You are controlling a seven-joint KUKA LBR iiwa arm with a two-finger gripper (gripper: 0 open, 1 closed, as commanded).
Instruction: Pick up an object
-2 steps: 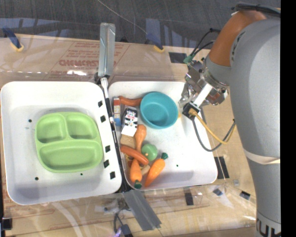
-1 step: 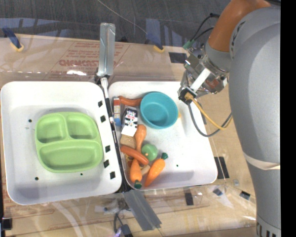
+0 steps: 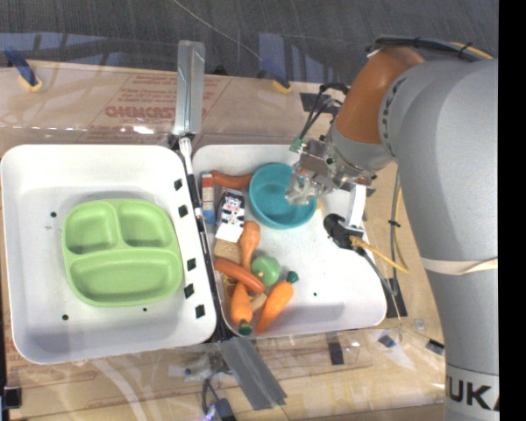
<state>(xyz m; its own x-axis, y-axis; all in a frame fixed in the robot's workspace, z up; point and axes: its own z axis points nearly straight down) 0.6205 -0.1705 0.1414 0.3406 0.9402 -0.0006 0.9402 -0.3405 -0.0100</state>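
Observation:
My gripper (image 3: 300, 189) hangs low over the right bin (image 3: 351, 296), right at the near-right rim of a teal bowl (image 3: 273, 202) that sits in the bin's far middle. I cannot make out whether it has hold of the rim. To the left of the bowl lie a small white printed box (image 3: 231, 210) and a brown stick-like piece (image 3: 234, 181). In the bin's front left corner is a pile of orange carrots (image 3: 276, 303), a green round fruit (image 3: 265, 268) and a red pepper-like piece (image 3: 237, 274).
The left bin (image 3: 26, 191) holds a green divided plate (image 3: 121, 251). A metal bar (image 3: 190, 86) stands at the far end of the wall between the bins. The arm's bulk (image 3: 438, 174) covers the bench's right side.

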